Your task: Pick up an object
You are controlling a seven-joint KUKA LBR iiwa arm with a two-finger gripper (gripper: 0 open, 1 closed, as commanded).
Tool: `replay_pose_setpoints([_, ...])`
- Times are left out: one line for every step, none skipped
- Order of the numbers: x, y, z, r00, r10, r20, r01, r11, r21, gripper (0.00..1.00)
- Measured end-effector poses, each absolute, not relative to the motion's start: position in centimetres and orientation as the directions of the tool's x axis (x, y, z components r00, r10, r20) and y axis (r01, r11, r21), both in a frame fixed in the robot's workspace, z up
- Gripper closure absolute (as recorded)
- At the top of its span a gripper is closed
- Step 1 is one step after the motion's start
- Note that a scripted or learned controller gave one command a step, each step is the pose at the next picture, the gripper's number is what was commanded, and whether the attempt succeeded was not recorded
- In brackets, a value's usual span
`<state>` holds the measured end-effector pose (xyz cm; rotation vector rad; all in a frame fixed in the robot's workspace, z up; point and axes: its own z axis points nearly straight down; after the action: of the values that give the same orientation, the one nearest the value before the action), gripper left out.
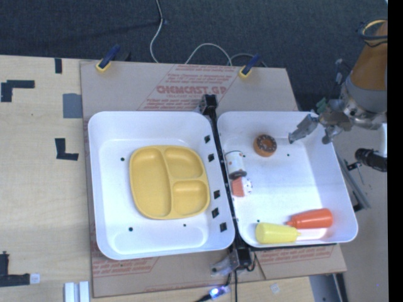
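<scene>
— What is the grey two-finger gripper (313,129) doing?

— It hangs over the upper right rim of the right-hand shallow white bin (327,168), and its two dark fingers are spread apart, one pointing toward the round brown doughnut-shaped toy (265,145), the other lying nearer the arm. Nothing sits between them and they touch none of the objects.

— And the things it could pick?

— All lie in that same bin. The doughnut rests to the gripper's left, near it but apart; being round, it has no long axis. A small white and orange cylinder-like object (236,172) lies against the bin's left wall, its long axis running from the far side toward the near side. Along the near wall an orange carrot-shaped toy (310,218) and a yellow rounded plastic piece (276,233) lie close together, both lengthwise left to right.

— The other bin?

— The left-hand shallow white bin (107,187) holds a yellow plastic divided plate (169,182) with three compartments, sitting flat about in its middle.
</scene>
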<state>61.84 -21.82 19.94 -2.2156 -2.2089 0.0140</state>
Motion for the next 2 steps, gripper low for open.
replay_pose_setpoints([62.2,-21.7,20.9,-0.001,1.0,0.0,1.0,0.001,-0.001,0.0])
replay_pose_setpoints([61.5,-21.7,16.4,-0.001,1.0,-0.001,1.0,0.001,-0.005,0.0])
